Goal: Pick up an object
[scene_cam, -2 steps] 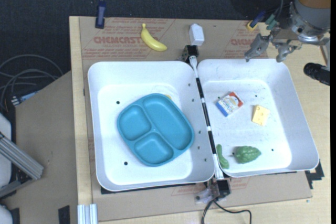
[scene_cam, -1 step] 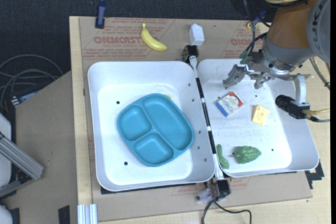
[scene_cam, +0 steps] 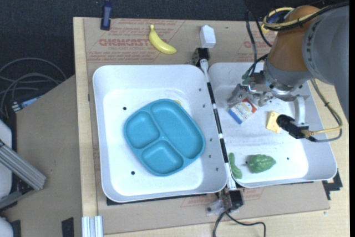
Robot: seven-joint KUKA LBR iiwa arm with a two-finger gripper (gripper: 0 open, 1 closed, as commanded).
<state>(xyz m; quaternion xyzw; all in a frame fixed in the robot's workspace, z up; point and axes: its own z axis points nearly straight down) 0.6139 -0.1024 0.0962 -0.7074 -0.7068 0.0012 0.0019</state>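
Several candidates sit in the right bin (scene_cam: 324, 166), but the one that matters is the small blue-and-white packet (scene_cam: 242, 112) in the upper-left part of that bin, mid-frame right. Gripper (scene_cam: 248, 95) hangs directly above it, fingers pointing down and toward frame-left; packet lies just below and slightly left of the fingertips, close enough that I can't tell touching from a hair apart. Packet's long axis runs diagonally, lower-left to upper-right, tilted rather than flat by the look of it. Fingers look spread a moderate amount, straddling the packet's upper end, nothing visibly clamped between them, so I'd call it open and empty-handed for now. Judgement: the move is a short straight drop and close, no lateral travel needed; the risk is the fingers closing along the packet's diagonal instead of across it and squirting it out. Other options are farther off: yellow block (scene_cam: 273, 121) to the right of the packet, green leafy toy (scene_cam: 260, 163) toward the bin's lower edge. Left bin (scene_cam: 105, 86) holds a blue divided tray (scene_cam: 163, 136), well apart from the hand.
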